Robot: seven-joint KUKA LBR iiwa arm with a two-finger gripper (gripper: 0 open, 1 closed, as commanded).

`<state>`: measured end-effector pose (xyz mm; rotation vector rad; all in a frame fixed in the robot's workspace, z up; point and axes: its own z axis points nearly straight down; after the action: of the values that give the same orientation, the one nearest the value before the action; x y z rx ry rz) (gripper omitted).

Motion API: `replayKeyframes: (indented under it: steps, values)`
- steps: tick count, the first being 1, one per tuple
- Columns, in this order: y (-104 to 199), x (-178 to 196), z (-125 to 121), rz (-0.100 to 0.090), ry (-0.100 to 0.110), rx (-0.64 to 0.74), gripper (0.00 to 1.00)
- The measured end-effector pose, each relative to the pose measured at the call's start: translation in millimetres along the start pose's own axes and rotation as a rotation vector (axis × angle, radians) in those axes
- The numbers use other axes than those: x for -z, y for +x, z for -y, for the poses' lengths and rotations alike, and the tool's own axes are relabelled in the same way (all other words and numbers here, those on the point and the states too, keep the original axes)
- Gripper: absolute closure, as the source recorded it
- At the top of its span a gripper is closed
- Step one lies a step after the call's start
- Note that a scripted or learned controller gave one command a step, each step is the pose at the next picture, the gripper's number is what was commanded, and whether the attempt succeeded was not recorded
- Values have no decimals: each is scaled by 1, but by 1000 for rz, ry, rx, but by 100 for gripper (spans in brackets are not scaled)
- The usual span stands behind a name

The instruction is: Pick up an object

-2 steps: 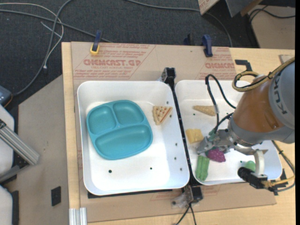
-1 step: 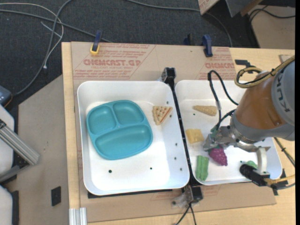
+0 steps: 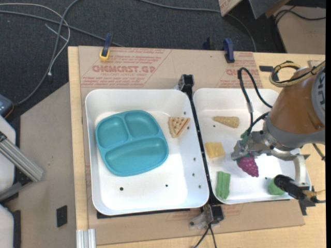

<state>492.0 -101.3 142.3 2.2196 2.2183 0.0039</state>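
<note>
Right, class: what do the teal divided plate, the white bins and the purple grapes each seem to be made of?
Teal divided plate: likely moulded plastic, matte, one even colour with rounded compartment ridges.
White bins: probably thin formed plastic, smooth with a slight sheen, rounded corners and a raised lip.
Purple grapes: seemingly toy plastic or rubber, uniformly coloured and bumpy; too small to be sure.

You look down from one fixed camera above the table [image 3: 155, 61], at a slant, taking in both bins [image 3: 103, 190]; the arm [image 3: 297, 112] enters from the right.
</note>
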Motion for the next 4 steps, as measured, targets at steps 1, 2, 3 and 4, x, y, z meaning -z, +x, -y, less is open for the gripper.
replayKeyframes:
  steps: [1, 2, 3, 4]
  values:
    - [4, 43, 0, 0, 0, 2, 100]
    - [0, 87, -6, 0, 0, 1, 100]
    - [43, 84, 2, -4, 8, 5, 100]
    - [95, 93, 0, -3, 3, 5, 100]
